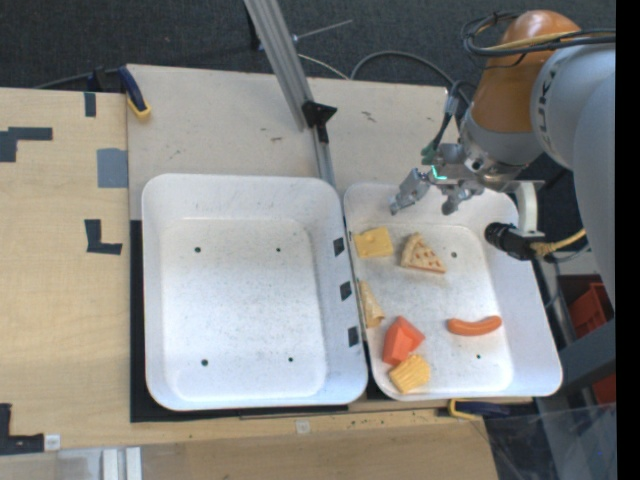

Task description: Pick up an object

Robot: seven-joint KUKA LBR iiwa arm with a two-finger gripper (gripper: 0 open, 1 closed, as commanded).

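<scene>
Yellow ridged block (410,373) beside orange wedge (402,339), no legible writing; gripper (430,198) spread, empty, above right bin (535,368).

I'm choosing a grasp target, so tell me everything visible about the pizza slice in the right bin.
The pizza slice is a small toy wedge, tan with a paler crust edge and red spots on top, plastic by its look. It lies flat on the floor of the right bin, in the upper middle part, just right of the yellow cheese block with a narrow gap between them. Nothing touches it; the gripper hangs above and behind it, fingers apart.
</scene>
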